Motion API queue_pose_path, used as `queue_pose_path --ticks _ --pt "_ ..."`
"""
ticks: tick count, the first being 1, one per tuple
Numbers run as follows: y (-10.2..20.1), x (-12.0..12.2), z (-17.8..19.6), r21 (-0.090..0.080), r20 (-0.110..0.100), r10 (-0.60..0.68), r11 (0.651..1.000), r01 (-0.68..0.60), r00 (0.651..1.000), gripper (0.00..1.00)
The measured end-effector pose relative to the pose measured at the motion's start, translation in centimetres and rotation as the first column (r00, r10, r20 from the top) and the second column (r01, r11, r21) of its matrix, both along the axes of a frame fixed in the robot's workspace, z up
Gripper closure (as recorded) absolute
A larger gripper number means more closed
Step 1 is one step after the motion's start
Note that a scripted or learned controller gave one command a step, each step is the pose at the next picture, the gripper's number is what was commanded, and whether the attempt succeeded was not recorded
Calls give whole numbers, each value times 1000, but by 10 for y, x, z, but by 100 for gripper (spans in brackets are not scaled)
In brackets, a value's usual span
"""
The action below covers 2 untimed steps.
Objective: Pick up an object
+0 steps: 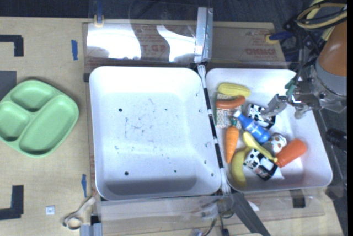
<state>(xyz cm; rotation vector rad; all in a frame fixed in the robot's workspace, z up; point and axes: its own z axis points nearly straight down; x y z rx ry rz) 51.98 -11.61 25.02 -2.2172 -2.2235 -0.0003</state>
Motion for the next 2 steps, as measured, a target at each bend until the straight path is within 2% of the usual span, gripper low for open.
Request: queue_pose_path --ticks 1,2 --pt "-26 43 -94 -1 2 60 998 -60 998 0" --pt "-36 87 -164 -2 6 35 999 -35 999 0"
